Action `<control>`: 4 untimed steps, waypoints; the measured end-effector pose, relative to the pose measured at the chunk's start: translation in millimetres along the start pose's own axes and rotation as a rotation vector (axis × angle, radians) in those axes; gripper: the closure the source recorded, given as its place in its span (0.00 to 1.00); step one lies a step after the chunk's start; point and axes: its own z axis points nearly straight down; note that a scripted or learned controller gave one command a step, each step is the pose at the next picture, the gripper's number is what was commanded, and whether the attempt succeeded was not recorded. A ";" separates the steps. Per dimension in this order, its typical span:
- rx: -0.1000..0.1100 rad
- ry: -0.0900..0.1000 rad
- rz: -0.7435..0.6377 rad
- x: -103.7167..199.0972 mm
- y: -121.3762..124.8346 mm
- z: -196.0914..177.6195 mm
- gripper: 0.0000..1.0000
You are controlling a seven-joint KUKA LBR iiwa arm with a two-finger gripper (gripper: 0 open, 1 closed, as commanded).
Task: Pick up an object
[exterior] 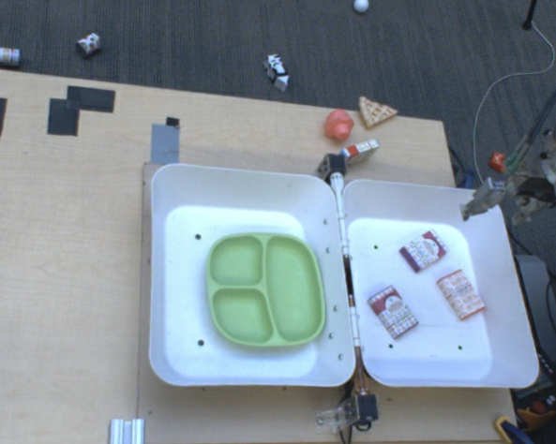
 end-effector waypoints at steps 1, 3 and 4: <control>0.002 0.000 0.002 11.4 -64.6 143.0 0.00; -0.028 -0.016 0.003 46.6 -83.0 149.1 1.00; -0.028 -0.016 0.003 46.8 -83.3 149.6 0.00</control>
